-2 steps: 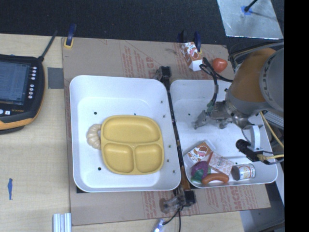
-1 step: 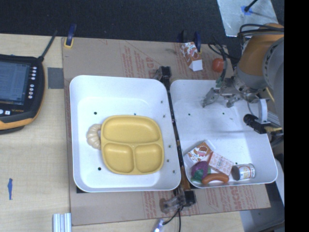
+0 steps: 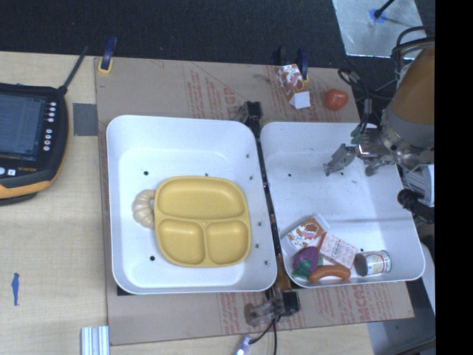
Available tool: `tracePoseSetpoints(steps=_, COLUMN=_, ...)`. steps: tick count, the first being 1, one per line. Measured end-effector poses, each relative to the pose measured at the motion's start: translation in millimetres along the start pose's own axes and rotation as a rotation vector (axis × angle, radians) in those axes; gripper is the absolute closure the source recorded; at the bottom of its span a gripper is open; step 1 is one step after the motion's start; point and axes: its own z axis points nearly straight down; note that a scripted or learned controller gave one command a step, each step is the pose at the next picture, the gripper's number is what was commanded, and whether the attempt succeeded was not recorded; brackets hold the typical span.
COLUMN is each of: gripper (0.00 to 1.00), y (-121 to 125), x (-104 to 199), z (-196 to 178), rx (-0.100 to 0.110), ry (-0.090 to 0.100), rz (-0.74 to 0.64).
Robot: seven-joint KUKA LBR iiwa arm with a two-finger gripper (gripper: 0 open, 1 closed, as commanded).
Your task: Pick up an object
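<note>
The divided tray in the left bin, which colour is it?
Pale yellow plastic divided tray, seen in the camera view.

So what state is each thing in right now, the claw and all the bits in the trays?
gripper: open, nothing between its fingers, over the right bin
yellow tray: flat, right side up, in the left bin
can: on its side
carton: lying flat
small box: upright, outside the bins

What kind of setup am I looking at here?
Likely a robot lab grasping bench: two white bins on cardboard, toy food such as a small can, and a teach pendant beside them.
</note>
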Motion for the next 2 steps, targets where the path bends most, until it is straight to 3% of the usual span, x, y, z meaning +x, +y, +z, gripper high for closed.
tracePoseSetpoints(steps=1, gripper=0.00, y=-47, x=46, z=10, rx=0.003, ry=-0.001, rz=-0.004)
tracePoseSetpoints(steps=2, gripper=0.00, y=-74, x=53, z=87, rx=0.002, ry=-0.001, rz=-0.003)
